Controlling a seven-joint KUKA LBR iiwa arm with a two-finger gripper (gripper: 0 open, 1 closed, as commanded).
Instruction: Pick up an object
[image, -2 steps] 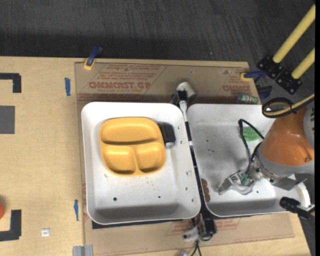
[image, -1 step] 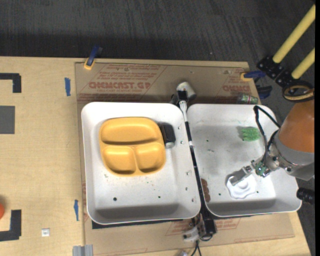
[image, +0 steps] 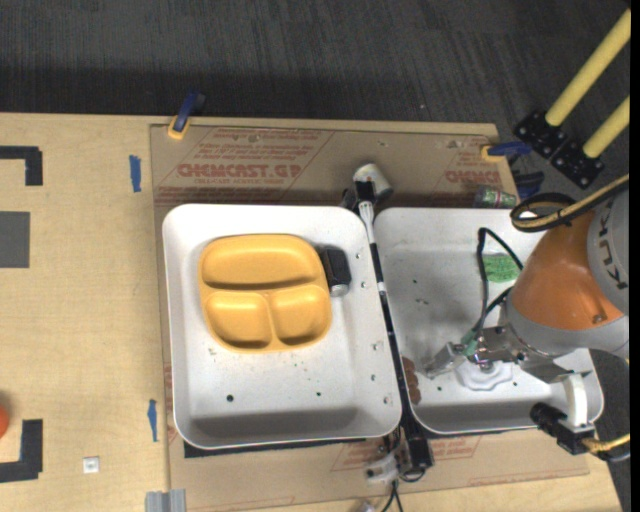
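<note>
Arm (image: 575, 290) is reaching in from the right, wrist hanging low over the right bin (image: 430, 240), near its front edge. Gripper (image: 478, 352) is sitting just above a small white object (image: 487, 378) on the bin floor; can't tell whether it's touching. A green item (image: 497, 267) is lying farther back, partly behind the cable. Left bin (image: 190, 330) is holding a yellow three-compartment tray (image: 265, 290), with a small dark object (image: 335, 268) touching its right edge.
</note>
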